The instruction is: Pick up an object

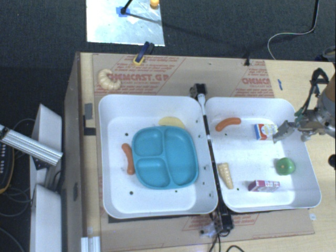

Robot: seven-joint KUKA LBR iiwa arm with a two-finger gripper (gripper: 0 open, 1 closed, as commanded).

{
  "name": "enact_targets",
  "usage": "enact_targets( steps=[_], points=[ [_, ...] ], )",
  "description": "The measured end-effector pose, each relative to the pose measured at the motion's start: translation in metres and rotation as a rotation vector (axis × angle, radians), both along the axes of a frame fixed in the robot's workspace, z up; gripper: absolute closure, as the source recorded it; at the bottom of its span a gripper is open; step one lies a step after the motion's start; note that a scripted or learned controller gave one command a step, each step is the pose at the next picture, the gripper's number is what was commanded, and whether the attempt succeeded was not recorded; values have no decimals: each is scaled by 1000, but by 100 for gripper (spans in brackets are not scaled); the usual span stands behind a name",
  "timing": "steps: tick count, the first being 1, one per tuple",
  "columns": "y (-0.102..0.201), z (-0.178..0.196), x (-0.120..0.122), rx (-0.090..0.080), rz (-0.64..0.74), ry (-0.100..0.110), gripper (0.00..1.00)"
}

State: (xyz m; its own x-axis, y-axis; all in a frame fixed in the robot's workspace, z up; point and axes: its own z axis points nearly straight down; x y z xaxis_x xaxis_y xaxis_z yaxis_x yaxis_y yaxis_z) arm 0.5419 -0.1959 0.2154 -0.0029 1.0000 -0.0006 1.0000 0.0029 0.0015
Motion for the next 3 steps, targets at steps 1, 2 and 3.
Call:
enact_targets(
  steps=[1, 2, 3],
  points=[
    [-10, -127, 5, 1, -2, 3, 0],
    [-10, -130, 100, 0, 2, -3, 0],
    [-11, -70, 106, -1, 2, -4, 0]
  ],
)
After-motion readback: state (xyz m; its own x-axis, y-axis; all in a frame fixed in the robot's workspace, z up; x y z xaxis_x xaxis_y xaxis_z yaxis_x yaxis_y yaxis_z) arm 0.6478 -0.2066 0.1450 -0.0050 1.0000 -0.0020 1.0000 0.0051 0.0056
